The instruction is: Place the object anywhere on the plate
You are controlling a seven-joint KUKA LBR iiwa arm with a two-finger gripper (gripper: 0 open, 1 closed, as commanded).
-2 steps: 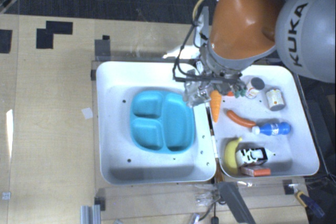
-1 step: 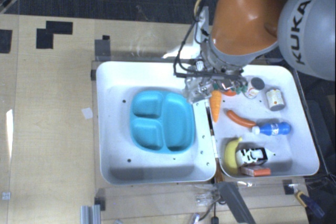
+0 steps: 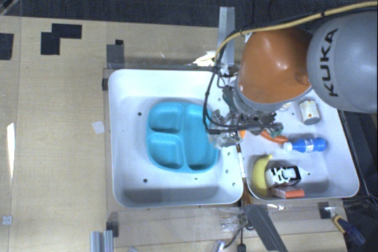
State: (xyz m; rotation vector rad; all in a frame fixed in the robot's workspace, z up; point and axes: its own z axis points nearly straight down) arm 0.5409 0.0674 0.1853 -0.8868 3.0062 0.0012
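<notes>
A blue divided plate (image 3: pixel 177 136) lies in the left white bin (image 3: pixel 127 144), with nothing on it. The arm's orange band and grey wrist hang over the wall between the two bins. My gripper (image 3: pixel 227 134) pokes out below the wrist, right at the plate's right edge and low over the divider. The wrist covers most of it, and I cannot make out any object in its grasp. Loose objects lie in the right bin (image 3: pixel 348 183): an orange carrot-like piece (image 3: pixel 273 136), a blue and white bottle (image 3: pixel 306 144) and a yellow banana-like item (image 3: pixel 260 170).
The right bin also holds a small white cylinder (image 3: pixel 309 111), a black and white item (image 3: pixel 284 174) and a red box (image 3: pixel 287 192). A yellow cable (image 3: pixel 277 25) and black wires run along the arm. Metal brackets stand at the bins' corners.
</notes>
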